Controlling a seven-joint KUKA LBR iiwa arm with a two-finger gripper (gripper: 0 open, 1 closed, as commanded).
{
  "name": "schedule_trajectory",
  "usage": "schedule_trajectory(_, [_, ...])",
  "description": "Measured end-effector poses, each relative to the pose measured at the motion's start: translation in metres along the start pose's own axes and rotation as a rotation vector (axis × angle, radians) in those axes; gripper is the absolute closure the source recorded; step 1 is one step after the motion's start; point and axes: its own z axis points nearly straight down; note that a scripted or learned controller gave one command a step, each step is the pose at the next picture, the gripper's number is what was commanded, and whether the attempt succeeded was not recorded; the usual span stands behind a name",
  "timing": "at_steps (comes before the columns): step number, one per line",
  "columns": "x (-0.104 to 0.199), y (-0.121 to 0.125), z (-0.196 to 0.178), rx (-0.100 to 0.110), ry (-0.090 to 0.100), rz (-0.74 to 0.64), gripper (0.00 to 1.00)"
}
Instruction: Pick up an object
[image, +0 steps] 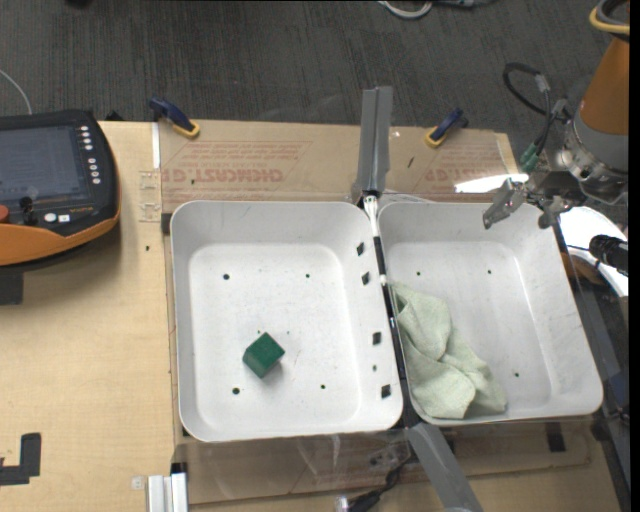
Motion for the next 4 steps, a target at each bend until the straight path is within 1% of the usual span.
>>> schedule_trajectory(1, [0.110, -0.008, 0.050, 0.001, -0.001, 0.050, 0.00])
schedule_trajectory(2, [0.182, 0.026, 0.078, 0.000, -0.001, 0.022, 0.00])
schedule_trajectory(3, [0.210, 0.035, 0.121, -0.005, -0.011, 0.197, 0.00])
schedule_trajectory(4, [0.198, 0.049, -0.031, -0.002, -0.002, 0.098, 0.00])
